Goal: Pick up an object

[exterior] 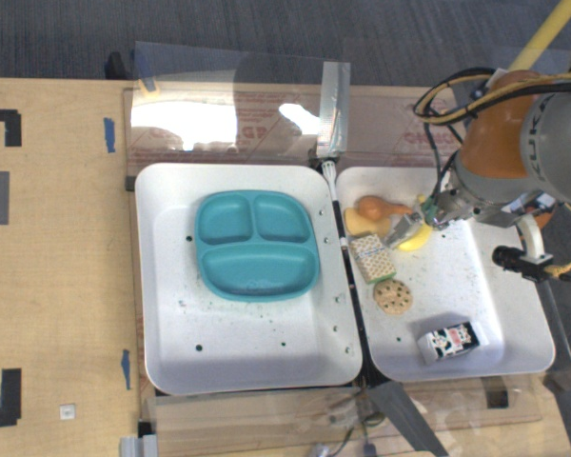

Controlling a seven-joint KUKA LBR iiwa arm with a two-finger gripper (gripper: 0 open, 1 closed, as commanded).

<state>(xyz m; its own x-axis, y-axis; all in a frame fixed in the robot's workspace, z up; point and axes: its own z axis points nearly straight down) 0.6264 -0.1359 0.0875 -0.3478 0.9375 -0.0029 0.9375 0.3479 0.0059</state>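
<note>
My grey arm [542, 150] with its orange band reaches in from the right over the right-hand shallow white bin [514, 346]. My end effector [411, 228] is down in the upper part of that bin, among a small cluster of toy foods. I cannot tell whether it is apart or together, because its tip merges with the things beneath it.

Just under and beside my end effector lies a yellow, rounded plastic piece [415, 240], touching or nearly touching the tip. Just to its left is an orange, drumstick-shaped toy [373, 206] lying over a paler yellow-orange piece [357, 223]. Below those, near the bin's left wall, lies a flat, speckled rectangular cracker-like piece [372, 256], tilted, and below it a round brown cookie with dark chips [392, 297]. Well apart from these, toward the bin's lower right, a small black-and-white carton [448, 341] lies on its side.

The left-hand shallow white bin [171, 341] holds a teal plastic plate with three compartments [257, 246], sitting roughly in its middle. Both bins rest on the tan wooden table [57, 255]. A clear plastic sheet [228, 108] stands behind the left bin, catching glare.
</note>
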